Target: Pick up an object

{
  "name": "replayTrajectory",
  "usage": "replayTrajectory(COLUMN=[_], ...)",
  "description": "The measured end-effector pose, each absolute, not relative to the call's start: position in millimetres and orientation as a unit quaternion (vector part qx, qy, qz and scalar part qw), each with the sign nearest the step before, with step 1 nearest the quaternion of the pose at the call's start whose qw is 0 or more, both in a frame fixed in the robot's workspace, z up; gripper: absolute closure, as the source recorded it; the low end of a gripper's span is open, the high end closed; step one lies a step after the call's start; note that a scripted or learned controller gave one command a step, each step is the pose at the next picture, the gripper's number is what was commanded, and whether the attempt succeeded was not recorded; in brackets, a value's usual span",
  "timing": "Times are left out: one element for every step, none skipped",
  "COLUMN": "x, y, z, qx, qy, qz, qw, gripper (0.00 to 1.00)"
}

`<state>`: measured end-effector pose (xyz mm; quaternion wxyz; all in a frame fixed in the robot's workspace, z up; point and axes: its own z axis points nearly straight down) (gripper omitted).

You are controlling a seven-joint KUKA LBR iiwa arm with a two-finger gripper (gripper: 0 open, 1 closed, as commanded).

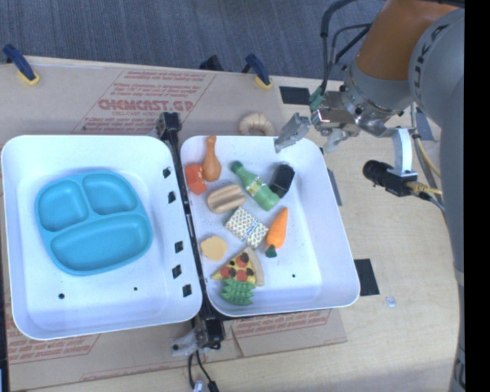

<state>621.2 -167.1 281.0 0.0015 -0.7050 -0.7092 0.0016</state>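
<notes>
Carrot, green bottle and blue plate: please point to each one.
Carrot (277, 228), camera view, middle of its orange body.
Green bottle (257, 188), camera view, its body.
Blue plate (98, 241), camera view, its large compartment.

From my feed, a cardboard sheet (147, 96) printed in red covers the pale wooden worktop (408, 317). Beyond the cardboard's far edge lies dark grey carpet (147, 11). Blue clamps (20, 64) grip that edge.

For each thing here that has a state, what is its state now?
Gripper: fingers apart, holding nothing, above right bin's far edge.
Bottle: lying on its side in right bin.
Carrot: lying flat.
Blue tray: right way up in left bin.
</notes>
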Motion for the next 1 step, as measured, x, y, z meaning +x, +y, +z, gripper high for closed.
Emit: replayTrajectory(x=[590.8], y=[-179.4], z=[95.5], qx=[-0.667], qy=[-0.745], qz=[-0.0009], qw=[-0.003], gripper=[0.0])
